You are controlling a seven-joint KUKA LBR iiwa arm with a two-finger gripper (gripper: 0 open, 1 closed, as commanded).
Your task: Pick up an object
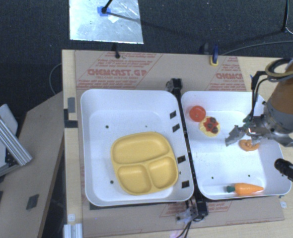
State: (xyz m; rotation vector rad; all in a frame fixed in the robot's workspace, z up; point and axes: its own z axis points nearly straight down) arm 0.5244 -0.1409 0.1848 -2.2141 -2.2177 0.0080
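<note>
Roughly, left to right: the left bin (94, 108) held a yellow divided plate (144, 161) near its middle, well apart from anything the arm could reach for at that moment. Right bin (226, 180) carried the loose things: a red tomato (197, 113) at the far left, a small yellow piece with dark red spots (209, 126) just beside it on the near side, an orange curled piece (249, 145) further right, and a carrot (245, 188) lying flat by the near wall.

Gripper (239, 134) sat low over the right bin, fingers spread apart, nothing between them; one grey fingertip (231, 140) pointed left, and the orange curled piece lay just beside the fingers, on their near side. Whether they touched it could not be told. The arm (288, 100) came in from the right.

Step judged: reaching, before any grasp; nothing had been lifted. Likely target was the orange curled piece, being nearest. Next move would call for centring the fingers over it, dropping to the bin floor and closing. The piece looked small and flat, so it could slip out.
</note>
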